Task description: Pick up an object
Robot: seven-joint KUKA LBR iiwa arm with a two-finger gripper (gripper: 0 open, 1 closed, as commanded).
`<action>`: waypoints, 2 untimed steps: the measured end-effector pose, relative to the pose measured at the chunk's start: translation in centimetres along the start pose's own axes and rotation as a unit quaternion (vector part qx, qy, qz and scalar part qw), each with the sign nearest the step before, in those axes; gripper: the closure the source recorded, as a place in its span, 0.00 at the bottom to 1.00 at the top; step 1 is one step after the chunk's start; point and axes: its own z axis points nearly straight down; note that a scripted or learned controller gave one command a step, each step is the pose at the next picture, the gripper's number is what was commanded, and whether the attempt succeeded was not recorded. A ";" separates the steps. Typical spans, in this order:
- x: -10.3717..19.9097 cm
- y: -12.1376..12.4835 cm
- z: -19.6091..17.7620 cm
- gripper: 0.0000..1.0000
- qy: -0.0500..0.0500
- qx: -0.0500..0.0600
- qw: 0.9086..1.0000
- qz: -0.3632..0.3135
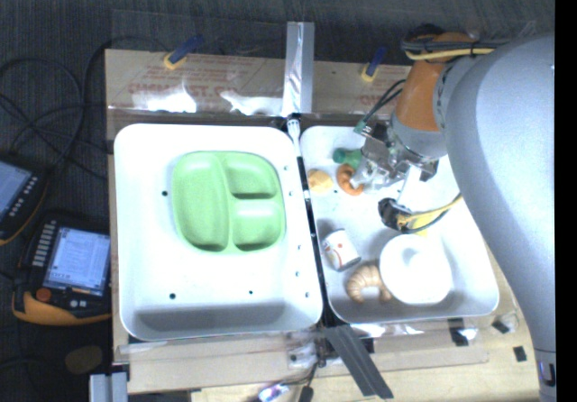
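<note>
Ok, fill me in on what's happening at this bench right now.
The grey arm has reached into the right bin, its gripper low over the small orange and green pieces near the far end. A white bowl, a croissant and a small white cup lie nearer. The left bin holds a green divided plate.

You have the table (135, 76) bearing two white bins side by side, the left bin (135, 292) and the right bin (473, 287), their inner walls touching.

no readable text, cardboard print illegible
</note>
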 end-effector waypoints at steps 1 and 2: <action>-0.2 -0.2 0.2 0.00 -0.002 0.005 1.000 0.000; -2.8 -2.5 0.8 0.00 0.003 -0.006 0.992 -0.122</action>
